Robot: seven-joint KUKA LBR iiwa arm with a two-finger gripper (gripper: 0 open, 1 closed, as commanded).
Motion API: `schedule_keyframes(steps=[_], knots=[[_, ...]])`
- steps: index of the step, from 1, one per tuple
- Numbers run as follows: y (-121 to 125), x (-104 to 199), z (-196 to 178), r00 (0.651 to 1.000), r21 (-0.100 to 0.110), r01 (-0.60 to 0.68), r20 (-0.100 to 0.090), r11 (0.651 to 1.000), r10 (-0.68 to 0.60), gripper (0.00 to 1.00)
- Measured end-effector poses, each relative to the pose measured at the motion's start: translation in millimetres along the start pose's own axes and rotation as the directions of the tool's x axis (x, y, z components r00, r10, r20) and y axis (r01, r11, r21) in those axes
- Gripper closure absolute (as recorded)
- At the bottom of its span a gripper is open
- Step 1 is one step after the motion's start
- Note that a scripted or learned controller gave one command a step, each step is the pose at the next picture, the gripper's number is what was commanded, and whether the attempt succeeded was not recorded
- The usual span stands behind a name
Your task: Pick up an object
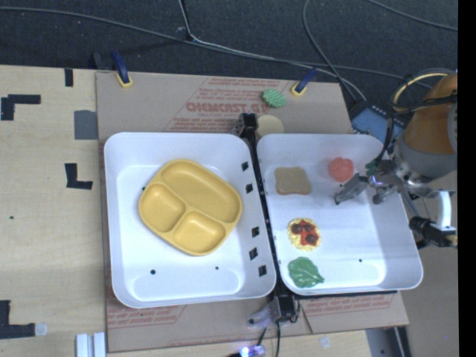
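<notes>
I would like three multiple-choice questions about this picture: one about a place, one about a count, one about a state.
1. Where does the yellow tray lie?
A. left bin
B. right bin
C. bare bench

2. How many small items lie in the right bin?
A. two
B. four
C. six

3. How does the yellow tray stand?
A. divided side up
B. flipped over
C. leaning on the arm

Answers:
1 A, it sits inside the left bin.
2 B: tan slice, pink piece, small pizza, green piece.
3 A, its three compartments face up.
</notes>
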State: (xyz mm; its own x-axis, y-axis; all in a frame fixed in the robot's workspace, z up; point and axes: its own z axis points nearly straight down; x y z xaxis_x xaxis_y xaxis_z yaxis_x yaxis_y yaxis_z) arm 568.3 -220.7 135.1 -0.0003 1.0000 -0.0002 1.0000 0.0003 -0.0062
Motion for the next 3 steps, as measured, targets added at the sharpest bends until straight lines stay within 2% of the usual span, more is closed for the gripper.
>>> schedule_keyframes(steps=[1,2,3], knots=[[1,0,51,1.0,-0.008,0.001,0.003,1.0,-0.001,0.0],[2,0,38,1.0,-0.012,0.002,0.005,1.0,-0.002,1.0],[2,0,-26,1.0,-0.012,0.001,0.002,1.0,-0.001,1.0]])
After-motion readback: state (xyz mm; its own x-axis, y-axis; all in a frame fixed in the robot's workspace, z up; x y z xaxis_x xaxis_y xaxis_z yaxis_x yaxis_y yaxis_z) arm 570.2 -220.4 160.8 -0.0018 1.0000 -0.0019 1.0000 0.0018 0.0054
